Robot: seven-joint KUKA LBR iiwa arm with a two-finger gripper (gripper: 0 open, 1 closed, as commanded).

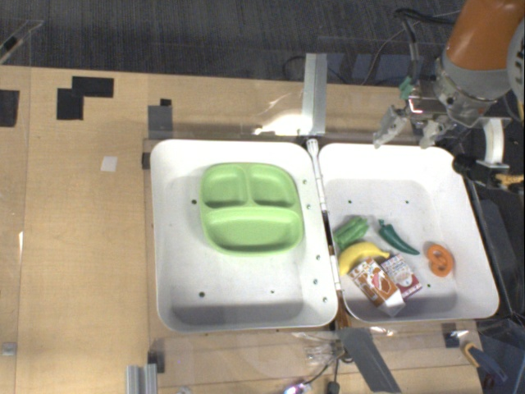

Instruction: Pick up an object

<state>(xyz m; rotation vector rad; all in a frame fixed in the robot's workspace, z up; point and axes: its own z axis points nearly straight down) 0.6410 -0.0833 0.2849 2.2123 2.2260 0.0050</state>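
The robot's hand (408, 131) hovers spread open and empty above the right shallow white bin's (410, 175) far rim.

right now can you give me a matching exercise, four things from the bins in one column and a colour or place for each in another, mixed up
Things:
1. divided plate
2. banana
3. pretzel
4. gripper

Descriptions:
A. orange, near the right bin's right wall
B. above the right bin's far rim
C. light green, in the left bin
D. yellow, beside the small carton

Pairs: 1-C, 2-D, 3-A, 4-B
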